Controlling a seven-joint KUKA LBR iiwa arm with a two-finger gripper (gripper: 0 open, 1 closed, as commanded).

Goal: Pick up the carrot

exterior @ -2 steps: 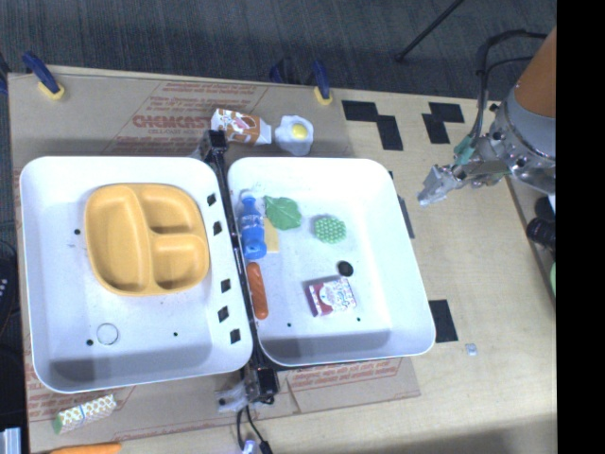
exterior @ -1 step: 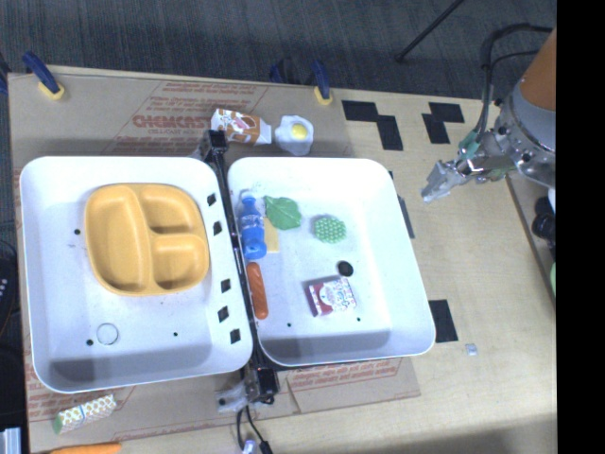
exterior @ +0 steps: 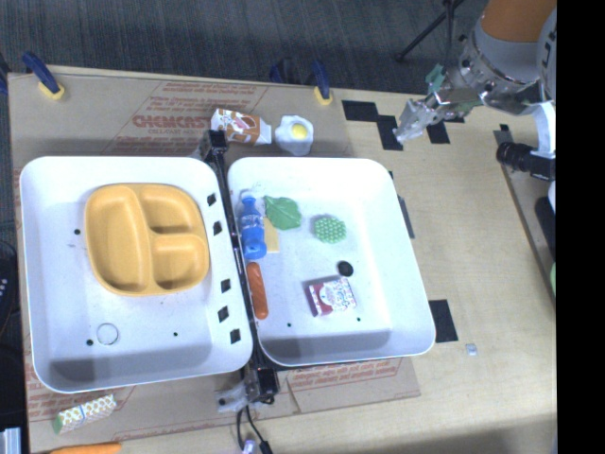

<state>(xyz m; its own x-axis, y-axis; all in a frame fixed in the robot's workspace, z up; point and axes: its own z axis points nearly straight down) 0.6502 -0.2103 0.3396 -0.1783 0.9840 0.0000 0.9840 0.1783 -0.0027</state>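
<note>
On the left, the left bin (exterior: 43,282) is white and holds a yellow tray (exterior: 146,237) with three parts. The tray lies in the upper half of this bin. Below this bin, on the bench (exterior: 473,282), lies a small wrapped pack (exterior: 83,412) with green spots.

Above the spot where the two bins meet, a small brown and white carton (exterior: 238,127) lies on the bench. Just beside it, to the right, sits a white and yellow thing (exterior: 295,133) that may be a toy egg, but it is too small to be sure.

The right bin (exterior: 402,282) holds the most things. The carrot (exterior: 257,291) is the orange stick lying along the left wall of this bin, low down. Just above it lies a blue bottle (exterior: 250,227), with a flat yellow piece (exterior: 272,241) beside it. Next comes a green leaf (exterior: 283,212), then a round green bumpy ball (exterior: 328,228). Below the ball is a small black round thing (exterior: 344,270), and under that a red and white packet (exterior: 331,296).

At the far right, the end effector (exterior: 413,122) hangs over the bench above the top right corner of the right bin, well apart from the carrot. It carries nothing, and I cannot tell whether it is released or clenched.
</note>
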